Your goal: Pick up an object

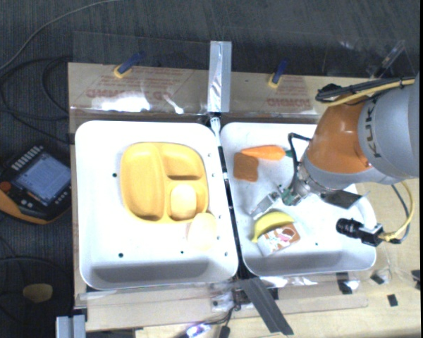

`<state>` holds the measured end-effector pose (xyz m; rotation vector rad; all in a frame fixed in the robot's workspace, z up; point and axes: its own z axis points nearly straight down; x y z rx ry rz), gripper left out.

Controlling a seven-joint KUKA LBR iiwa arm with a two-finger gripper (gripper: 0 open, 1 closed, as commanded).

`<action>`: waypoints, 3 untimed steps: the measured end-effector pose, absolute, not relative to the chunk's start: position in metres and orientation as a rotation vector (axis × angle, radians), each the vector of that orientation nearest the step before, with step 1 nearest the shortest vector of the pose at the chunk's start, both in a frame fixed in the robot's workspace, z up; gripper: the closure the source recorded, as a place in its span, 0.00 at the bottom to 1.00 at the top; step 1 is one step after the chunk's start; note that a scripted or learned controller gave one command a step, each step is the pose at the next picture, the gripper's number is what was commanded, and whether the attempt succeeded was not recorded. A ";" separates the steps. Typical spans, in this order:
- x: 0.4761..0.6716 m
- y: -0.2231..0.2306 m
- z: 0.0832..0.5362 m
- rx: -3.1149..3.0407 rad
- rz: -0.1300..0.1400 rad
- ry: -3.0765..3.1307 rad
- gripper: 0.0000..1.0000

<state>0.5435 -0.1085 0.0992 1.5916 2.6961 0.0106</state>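
My gripper (271, 201) reaches down into the right bin (307, 259), its tip just above a yellow banana (273, 223). Under the banana lies a small printed packet (278, 239). An orange block (245, 166) and an orange carrot (264, 151) lie at the bin's far left corner, apart from the gripper. Nothing is visibly between the fingers. The arm's grey and orange body hides the bin's right part.
The left bin (99, 259) holds a yellow divided tray (158, 178) and a pale round lid (202, 229) at its near right. A metal divider runs between the bins. A handheld controller (28, 183) lies on the floor at the left.
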 end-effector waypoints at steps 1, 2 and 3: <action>0.633 -0.109 0.089 1.884 0.004 2.503 0.00; 0.656 -0.141 0.088 1.498 -0.004 2.753 0.00; 0.664 -0.107 0.088 1.917 0.001 2.479 0.00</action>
